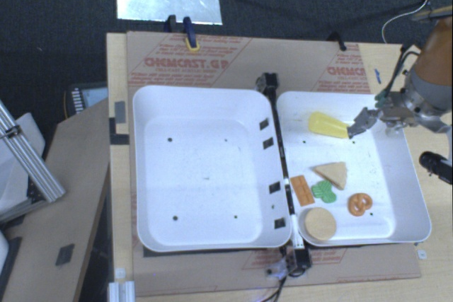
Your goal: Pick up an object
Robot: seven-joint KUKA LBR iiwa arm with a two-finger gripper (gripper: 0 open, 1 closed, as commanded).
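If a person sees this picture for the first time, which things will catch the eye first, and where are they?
The yellow object stands out in the far part of the right bin, with the gripper right beside it. Nearer the camera lies a small cluster: a tan wedge, a green piece, an orange block, a pretzel and a round biscuit.

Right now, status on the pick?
Pincer at right end of yellow plastic block in right white bin, no grasp visible. Other toy foods lie apart, nearer the bin's front.
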